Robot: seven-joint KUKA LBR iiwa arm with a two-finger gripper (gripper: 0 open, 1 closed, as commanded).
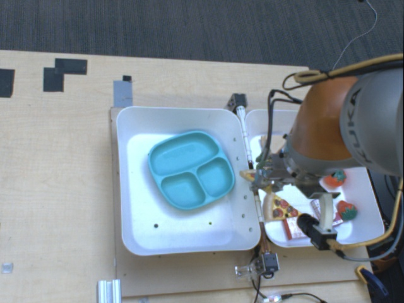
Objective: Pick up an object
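Bins number two, side by side on the desk [57, 188]. One blue divided plate [190, 169] lies in the left bin [189, 242]. The right bin [363, 229] holds a pizza-slice toy [282, 208], two red-and-green toy foods [333, 180] and a red-edged packet [293, 230], partly covered by the arm. Its end effector [264, 177] hangs over the bin's left edge; its state is unclear.
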